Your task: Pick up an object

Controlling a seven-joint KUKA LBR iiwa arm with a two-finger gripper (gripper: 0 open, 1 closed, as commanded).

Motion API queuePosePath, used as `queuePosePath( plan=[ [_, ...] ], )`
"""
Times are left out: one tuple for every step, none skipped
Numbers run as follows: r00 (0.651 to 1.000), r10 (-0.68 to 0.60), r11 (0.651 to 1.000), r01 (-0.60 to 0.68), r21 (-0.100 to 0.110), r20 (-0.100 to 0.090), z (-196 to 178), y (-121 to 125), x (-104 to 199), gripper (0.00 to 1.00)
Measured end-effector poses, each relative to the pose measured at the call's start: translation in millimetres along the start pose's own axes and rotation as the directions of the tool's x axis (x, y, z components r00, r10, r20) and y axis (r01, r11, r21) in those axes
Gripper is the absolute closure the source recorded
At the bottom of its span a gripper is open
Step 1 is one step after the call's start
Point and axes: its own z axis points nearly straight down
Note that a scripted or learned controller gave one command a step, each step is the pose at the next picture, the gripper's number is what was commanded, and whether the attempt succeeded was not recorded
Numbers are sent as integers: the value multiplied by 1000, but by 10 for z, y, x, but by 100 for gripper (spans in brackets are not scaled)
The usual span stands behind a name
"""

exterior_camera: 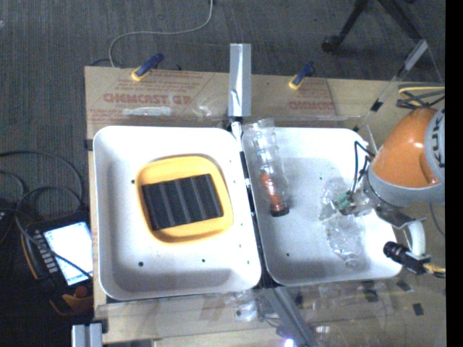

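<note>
The right bin (307, 270) serves as the landmark. At its near end, toward the right wall, lies a clear crumpled plastic piece (343, 241). Just beyond it, over the bin's right side, the gripper (346, 204) hangs below the arm's orange band (405, 157); its tips are lost against more clear plastic (334, 194), so how far it is open, and whether it grips anything, cannot be told. Along the bin's left wall lies a clear bottle (268, 168) with a reddish insert and a dark cap, its cap end nearer. Left of this bin, touching it, the left bin (116, 266) holds a yellow tray (184, 197) with a black ribbed centre.
</note>
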Motion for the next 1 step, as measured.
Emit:
queuePosePath(
  plan=[
    [1000, -1, 1000, 1, 0, -1, -3, 2, 4, 0]
  ],
)
